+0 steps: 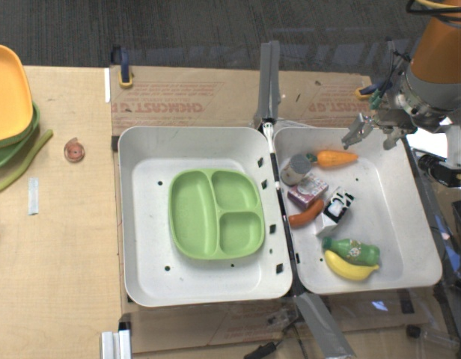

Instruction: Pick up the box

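The box (307, 191) is small, purple and pink, and lies in the left half of the right bin (410, 223). It is wedged between a grey cup (294, 170) and a red sausage-like piece (306, 213). My gripper (373, 136) hangs over the bin's far edge, up and to the right of the box, well apart from it. Its fingers are spread open with nothing between them. An orange carrot (336, 158) lies between the gripper and the box.
A black-and-white object (337, 206), a green toy (355, 250) and a banana (349, 268) lie in the right bin. The left bin (137, 200) holds a green divided plate (217, 214). Yellow and green plates (7, 111) are stacked at far left.
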`<state>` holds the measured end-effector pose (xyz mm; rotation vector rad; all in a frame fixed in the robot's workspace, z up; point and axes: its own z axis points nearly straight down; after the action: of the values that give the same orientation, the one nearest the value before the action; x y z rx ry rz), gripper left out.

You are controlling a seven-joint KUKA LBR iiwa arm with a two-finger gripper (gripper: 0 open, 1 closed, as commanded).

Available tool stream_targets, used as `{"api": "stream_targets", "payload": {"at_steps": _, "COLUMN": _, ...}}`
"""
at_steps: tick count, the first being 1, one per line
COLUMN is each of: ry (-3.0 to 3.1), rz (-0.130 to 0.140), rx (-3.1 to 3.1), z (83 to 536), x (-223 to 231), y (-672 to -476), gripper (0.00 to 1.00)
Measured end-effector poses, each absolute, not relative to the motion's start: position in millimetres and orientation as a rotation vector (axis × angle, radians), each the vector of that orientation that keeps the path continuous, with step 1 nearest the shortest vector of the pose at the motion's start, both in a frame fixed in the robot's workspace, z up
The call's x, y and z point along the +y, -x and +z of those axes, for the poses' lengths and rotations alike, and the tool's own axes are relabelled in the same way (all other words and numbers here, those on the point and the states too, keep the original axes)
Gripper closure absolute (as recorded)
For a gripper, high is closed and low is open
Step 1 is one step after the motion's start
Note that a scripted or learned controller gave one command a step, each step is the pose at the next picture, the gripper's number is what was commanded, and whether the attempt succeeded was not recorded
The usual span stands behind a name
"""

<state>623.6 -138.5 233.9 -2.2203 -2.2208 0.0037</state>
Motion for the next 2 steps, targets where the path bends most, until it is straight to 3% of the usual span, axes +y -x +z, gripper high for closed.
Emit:
{"api": "stream_targets", "payload": {"at_steps": 1, "ry": 1.877, "rz": 0.002, "rx": -2.519, "z": 127.6, "x": -118.5, "y": -638.3, "gripper": 0.00}}
{"api": "stream_targets", "payload": {"at_steps": 2, "ry": 2.125, "rz": -0.034, "rx": -2.382, "z": 120.9, "x": -113.1, "y": -618.5, "gripper": 0.00}}
